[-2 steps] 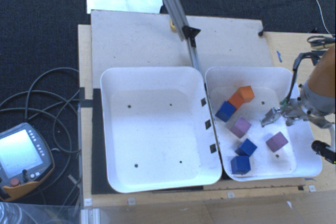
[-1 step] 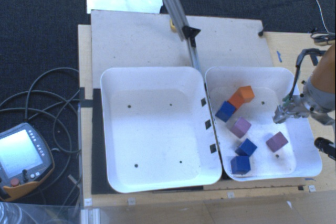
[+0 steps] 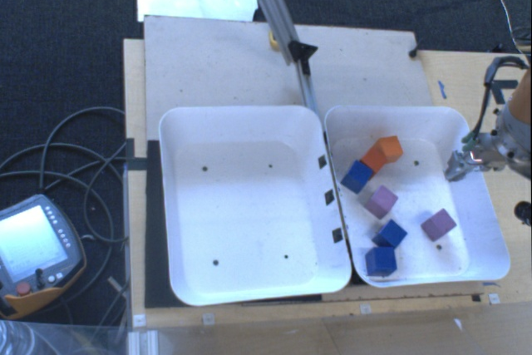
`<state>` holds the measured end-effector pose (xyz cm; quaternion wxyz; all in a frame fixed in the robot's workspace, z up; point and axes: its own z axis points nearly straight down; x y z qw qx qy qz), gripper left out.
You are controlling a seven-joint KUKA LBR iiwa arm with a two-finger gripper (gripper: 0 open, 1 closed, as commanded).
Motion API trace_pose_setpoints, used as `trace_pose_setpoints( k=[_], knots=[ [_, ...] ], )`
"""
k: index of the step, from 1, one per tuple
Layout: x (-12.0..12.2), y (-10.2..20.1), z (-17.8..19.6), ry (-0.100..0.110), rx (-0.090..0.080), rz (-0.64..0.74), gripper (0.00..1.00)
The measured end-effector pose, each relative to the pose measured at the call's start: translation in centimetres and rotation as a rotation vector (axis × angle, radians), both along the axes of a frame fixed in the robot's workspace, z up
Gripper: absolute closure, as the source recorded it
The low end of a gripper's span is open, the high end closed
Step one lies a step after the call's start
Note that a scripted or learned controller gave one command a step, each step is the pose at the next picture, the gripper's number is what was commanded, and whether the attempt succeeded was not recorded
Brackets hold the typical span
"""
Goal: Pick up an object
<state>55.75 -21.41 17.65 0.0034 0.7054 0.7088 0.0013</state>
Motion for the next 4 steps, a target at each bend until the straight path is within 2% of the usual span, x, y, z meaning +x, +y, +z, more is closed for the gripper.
trace_pose_setpoints(
  k=[2, 3, 4],
  knots=[
    [0.6, 0.5, 11.2, -0.001, 0.0, 0.001, 1.0],
    [-0.6, 6.3, 11.2, 0.005, 0.004, 0.005, 1.0],
    [-0.1, 11.2, 10.9, 0.005, 0.004, 0.006, 1.0]
  ],
)
